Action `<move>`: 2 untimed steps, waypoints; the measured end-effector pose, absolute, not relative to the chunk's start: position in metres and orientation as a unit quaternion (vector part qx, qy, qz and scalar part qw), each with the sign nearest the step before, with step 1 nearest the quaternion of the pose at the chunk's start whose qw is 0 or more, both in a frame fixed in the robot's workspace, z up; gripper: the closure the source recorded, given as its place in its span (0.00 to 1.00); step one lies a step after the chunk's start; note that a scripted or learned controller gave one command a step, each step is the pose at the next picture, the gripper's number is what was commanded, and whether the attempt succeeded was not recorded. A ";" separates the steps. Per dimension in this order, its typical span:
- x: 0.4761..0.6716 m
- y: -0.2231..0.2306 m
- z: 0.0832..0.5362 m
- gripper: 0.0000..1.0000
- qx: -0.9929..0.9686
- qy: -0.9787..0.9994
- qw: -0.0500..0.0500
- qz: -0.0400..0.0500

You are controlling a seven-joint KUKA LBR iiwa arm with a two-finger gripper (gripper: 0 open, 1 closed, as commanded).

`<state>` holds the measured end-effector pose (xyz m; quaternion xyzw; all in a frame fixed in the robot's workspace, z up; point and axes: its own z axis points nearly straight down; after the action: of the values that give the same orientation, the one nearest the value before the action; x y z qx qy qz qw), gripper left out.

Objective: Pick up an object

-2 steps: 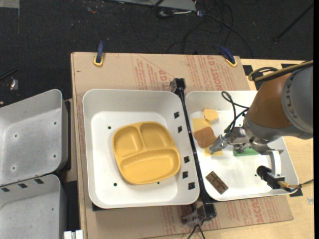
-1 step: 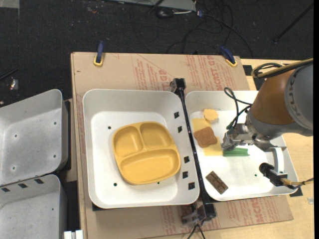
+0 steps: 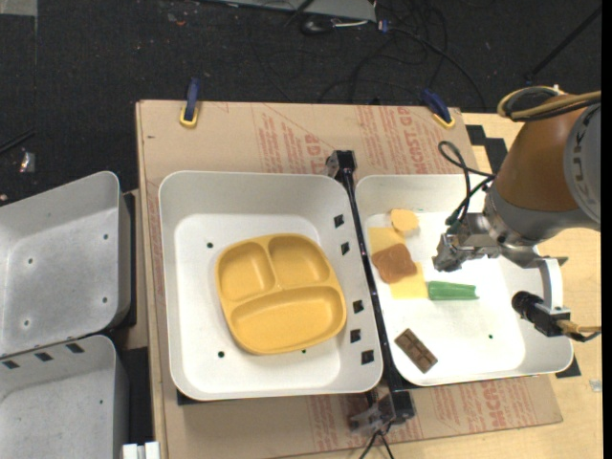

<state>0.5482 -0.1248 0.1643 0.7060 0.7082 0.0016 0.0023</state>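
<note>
Two bins lie before us. We cannot tell the gripper's state; its tip is dark and blurred in the right bin. At its six o'clock lies the green piece, at nine the brown slice.

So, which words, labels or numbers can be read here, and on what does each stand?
Red print on the cardboard sheet, near its far edge: too blurred to read.
Red print on the same sheet, below the right bin: too blurred to read.
I see no other text.
</note>
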 end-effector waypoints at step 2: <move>0.537 -0.126 0.264 1.00 0.706 0.708 0.002 0.001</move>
<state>0.5371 -0.1259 0.2636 0.7061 0.7081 0.0011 0.0023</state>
